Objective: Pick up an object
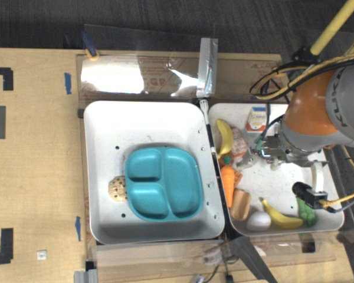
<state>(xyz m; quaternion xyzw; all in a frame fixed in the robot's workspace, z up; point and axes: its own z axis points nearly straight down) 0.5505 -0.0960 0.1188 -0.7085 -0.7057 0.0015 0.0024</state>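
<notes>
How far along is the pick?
Done: the arm is over the right bin, with the claw low near the upper banana and carrot. In hand: I can't tell; no object visibly sits between the fingers. Left: grasp and lift. The lower banana, egg and carton lie loose in the bin.

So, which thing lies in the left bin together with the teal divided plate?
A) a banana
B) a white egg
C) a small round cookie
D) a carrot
C: the cookie lies against the left edge of the teal plate in the left bin.
</notes>
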